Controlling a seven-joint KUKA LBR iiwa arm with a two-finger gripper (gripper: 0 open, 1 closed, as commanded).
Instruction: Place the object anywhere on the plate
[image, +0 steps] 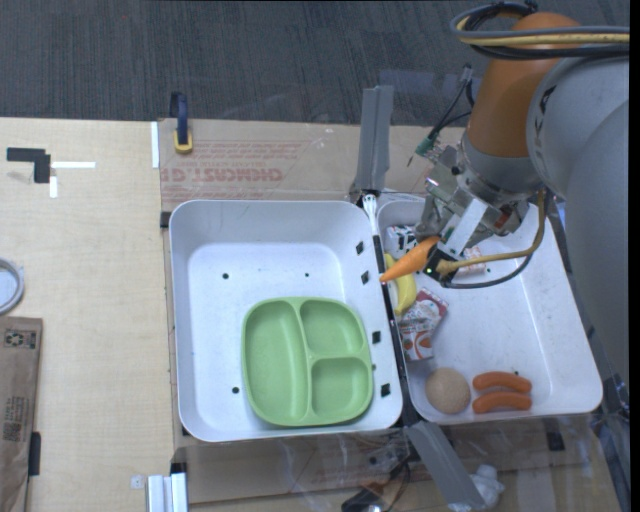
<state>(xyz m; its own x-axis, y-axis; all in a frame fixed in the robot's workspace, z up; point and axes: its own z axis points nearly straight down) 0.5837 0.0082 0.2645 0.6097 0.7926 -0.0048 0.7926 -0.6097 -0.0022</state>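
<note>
A green divided plate (256, 350) lies in the left white bin (205, 262), toward its front right. My gripper (433, 250) hangs over the left edge of the right bin (545, 320), reaching in from the upper right. It is shut on an orange carrot (404, 267), which sticks out to the lower left and is lifted above the wall between the two bins. The carrot's tip is a short way up and to the right of the plate's far right corner.
In the right bin a yellow banana (404, 293) and a red-and-white packet (421, 326) lie just under the carrot. A tan egg-shaped ball (448, 390) and two orange sausages (500, 392) sit at the front. A grey post (374, 140) stands behind the divider.
</note>
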